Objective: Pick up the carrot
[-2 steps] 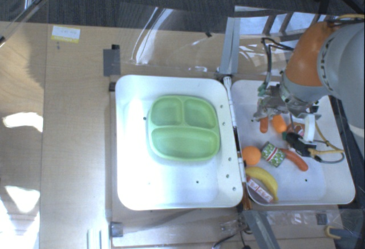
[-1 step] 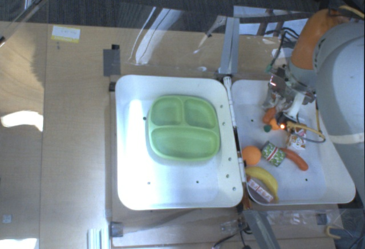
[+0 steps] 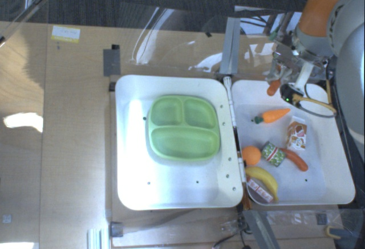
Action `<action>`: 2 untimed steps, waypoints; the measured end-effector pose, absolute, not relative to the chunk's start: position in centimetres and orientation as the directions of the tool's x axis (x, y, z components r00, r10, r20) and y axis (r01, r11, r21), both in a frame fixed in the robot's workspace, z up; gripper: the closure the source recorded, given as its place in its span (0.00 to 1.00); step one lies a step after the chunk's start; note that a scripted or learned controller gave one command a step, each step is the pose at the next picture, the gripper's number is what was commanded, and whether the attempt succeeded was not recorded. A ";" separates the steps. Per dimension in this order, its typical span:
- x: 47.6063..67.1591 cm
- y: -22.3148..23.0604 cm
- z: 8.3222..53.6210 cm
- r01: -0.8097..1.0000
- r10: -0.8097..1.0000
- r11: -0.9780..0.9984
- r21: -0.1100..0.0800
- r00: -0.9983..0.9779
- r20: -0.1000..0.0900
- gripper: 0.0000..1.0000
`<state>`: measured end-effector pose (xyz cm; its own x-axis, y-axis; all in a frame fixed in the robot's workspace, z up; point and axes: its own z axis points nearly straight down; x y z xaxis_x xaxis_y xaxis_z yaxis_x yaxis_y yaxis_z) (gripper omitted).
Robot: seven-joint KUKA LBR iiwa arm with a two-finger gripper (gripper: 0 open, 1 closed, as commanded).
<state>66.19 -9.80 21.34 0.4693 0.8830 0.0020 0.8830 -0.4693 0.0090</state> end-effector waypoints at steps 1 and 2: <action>66.8 -1.3 27.5 0.944 0.944 -0.329 0.010 0.329 0.002 1.00; 63.9 0.6 21.4 0.979 0.979 -0.203 0.002 0.203 0.001 1.00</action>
